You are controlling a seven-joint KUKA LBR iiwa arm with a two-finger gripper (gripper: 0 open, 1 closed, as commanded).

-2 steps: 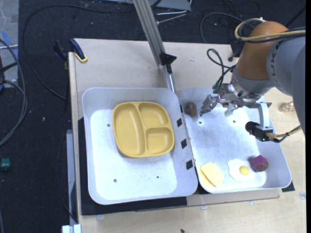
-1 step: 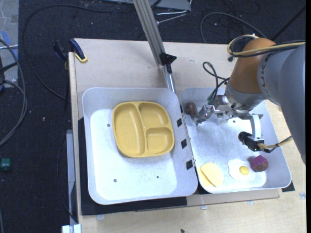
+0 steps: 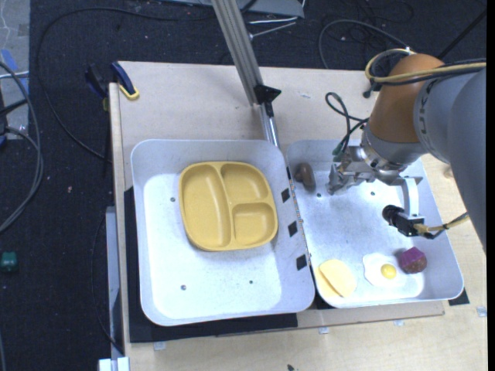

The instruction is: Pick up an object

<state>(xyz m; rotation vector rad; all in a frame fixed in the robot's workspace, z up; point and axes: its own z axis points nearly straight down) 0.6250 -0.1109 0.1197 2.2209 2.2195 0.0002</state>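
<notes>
The pincer [image 3: 334, 182] is poised at the far left of the right bin [image 3: 352, 222], just beside the brown lump [image 3: 305, 175]; nothing is seen between the tips, and whether it is released or clenched cannot be told. A straight drop centred over the lump is advised, kept off the bin wall. The arm [image 3: 421, 103] is bent in from the right, wrist pointed down-left.

A single fixed camera looks down at a slant from above the table [image 3: 193, 79], far enough back to take in both white bins [image 3: 155, 230] and surrounding floor.
</notes>
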